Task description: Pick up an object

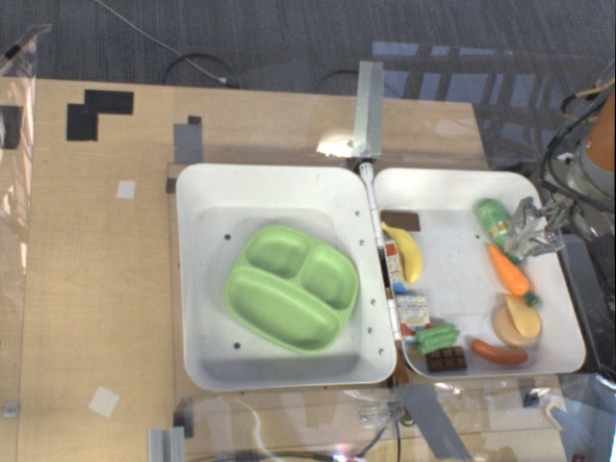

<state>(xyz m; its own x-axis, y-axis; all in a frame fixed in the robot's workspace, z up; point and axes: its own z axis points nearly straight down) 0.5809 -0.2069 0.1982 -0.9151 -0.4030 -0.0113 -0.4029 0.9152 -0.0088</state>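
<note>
Wooden bench carries two shallow white bins side by side, and behind it the floor is dark grey carpet. On the left bin lies a green divided plate, a little tilted, with three compartments. The right bin holds many small toy foods. A yellow banana lies near the wall between the bins, with a small brown block just above it. Lower there is a small printed carton, a green piece, a chocolate bar and a red sausage. A round tan piece lies beside an orange carrot. A green bottle lies near the far right part.

The grey arm enters from the right, and the gripper is low over the right bin, just beside the green bottle and above the carrot's top end. Its metal fingers look small and blurred, so I cannot tell if they are apart or together. Nothing is visibly held between them.
</note>
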